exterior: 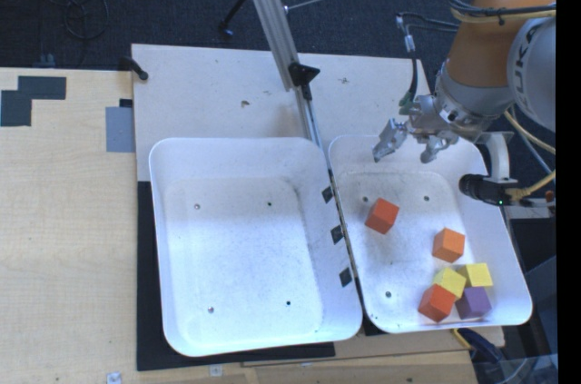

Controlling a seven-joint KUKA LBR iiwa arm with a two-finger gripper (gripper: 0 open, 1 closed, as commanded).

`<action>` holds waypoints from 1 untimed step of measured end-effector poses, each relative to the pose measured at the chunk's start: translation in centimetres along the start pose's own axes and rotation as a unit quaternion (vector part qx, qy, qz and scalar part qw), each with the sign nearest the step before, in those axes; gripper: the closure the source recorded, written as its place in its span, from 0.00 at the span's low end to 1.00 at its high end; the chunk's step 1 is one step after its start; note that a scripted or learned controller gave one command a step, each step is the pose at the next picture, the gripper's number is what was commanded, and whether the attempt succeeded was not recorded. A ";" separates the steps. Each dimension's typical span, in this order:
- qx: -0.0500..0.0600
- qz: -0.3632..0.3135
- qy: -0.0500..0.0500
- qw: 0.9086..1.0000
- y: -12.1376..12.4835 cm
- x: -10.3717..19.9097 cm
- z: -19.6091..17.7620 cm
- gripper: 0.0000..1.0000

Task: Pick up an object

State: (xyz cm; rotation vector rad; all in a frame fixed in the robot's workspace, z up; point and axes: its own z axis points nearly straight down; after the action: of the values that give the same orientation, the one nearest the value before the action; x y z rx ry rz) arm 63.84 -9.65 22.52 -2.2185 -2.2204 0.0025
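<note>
My gripper (405,149) hangs over the far end of the right bin (502,237), its two fingers spread apart and nothing between them. Below it in that bin lies a red-orange cube (382,215), alone near the middle. An orange cube (448,244) sits further right. At the bin's near right corner a cluster holds two yellow cubes (449,281) (479,274), a red cube (436,303) and a purple cube (473,302).
The left bin (172,192) lies beside the right one, with black clips (337,233) along the shared rim. A slanted aluminium bar (272,19) rises behind the bins. Wooden boards flank the bench at left.
</note>
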 end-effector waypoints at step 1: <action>0.005 0.001 0.000 1.000 -3.4 -0.9 10.3 0.00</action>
State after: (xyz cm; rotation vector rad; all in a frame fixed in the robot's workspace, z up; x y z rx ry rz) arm 60.40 -10.55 12.26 -2.2150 -2.2134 0.0120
